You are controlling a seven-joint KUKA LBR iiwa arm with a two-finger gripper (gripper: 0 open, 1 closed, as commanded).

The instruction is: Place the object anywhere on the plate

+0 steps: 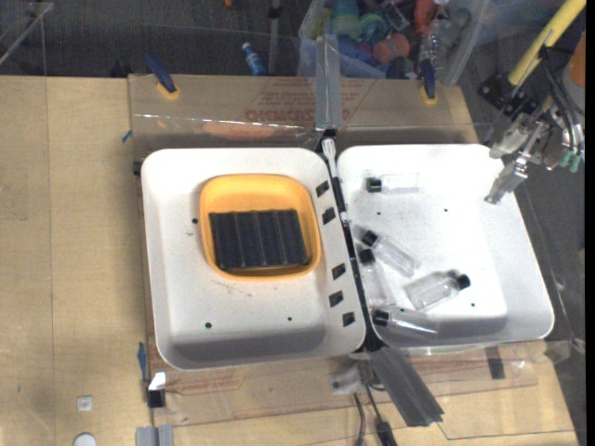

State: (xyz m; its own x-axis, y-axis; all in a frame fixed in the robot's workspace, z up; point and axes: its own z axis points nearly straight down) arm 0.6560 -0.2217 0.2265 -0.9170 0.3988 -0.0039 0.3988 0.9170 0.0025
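An orange plate (257, 190) with a dark ribbed insert (257, 238) lies in the left white bin (177, 249). Several clear plastic bottles with black caps lie in the right bin (483, 249): one near the back (392, 184), one by the divider (389, 252), one at the front middle (435, 290), and one against the front wall (402, 321). My gripper (503, 186) hangs over the right bin's back right corner, well apart from every bottle, and I see nothing held in it.
A row of black clips runs down the divider (333, 240) between the bins. A clear box of coloured toys (390, 7) stands behind the bench. Cables and a yellow bar (548, 35) crowd the far right.
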